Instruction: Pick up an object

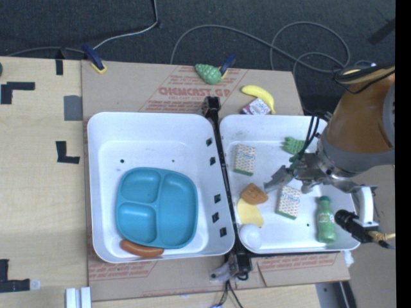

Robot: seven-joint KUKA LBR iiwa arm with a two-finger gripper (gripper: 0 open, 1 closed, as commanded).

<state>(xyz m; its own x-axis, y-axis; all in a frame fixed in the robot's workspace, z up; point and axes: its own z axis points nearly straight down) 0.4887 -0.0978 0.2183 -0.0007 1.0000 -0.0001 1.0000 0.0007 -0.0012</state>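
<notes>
a small patterned packet (289, 203) is seen in the right bin (270, 126), just below the gripper (287, 174), whose fingers are spread open with nothing between them. a second packet (244, 158), a brown piece (253, 194), a yellow piece (250, 213) and a green bottle (325, 219) are crowded around. one blue plate (157, 207) and one sausage (141, 249) are held in the left bin (103, 172).

right white bin (276, 126) — gripper (287, 175) over its middle, beside small patterned packet (289, 202) | green bottle (325, 220) near right edge | left bin (128, 128) — blue divided plate (157, 207)
</notes>
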